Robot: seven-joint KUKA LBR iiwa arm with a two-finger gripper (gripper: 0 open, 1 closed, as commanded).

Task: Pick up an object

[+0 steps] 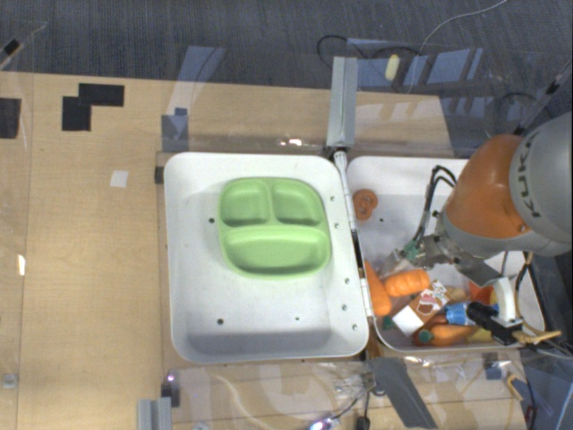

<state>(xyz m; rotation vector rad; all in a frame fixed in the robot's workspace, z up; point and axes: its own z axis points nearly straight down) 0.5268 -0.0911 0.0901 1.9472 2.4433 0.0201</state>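
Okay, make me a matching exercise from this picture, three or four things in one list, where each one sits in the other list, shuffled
Things:
1. light green divided plastic plate
2. small round brown cookie-like piece
3. orange plastic carrot
4. grey arm's orange band

Places:
A. right bin, far left corner
B. above the right bin
C. left bin, middle
D. right bin, among the toy pile

Pairs: 1-C, 2-A, 3-D, 4-B

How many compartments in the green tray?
3. The green tray lies in the left bin: two small compartments side by side along its far edge, one wide compartment across its near edge.
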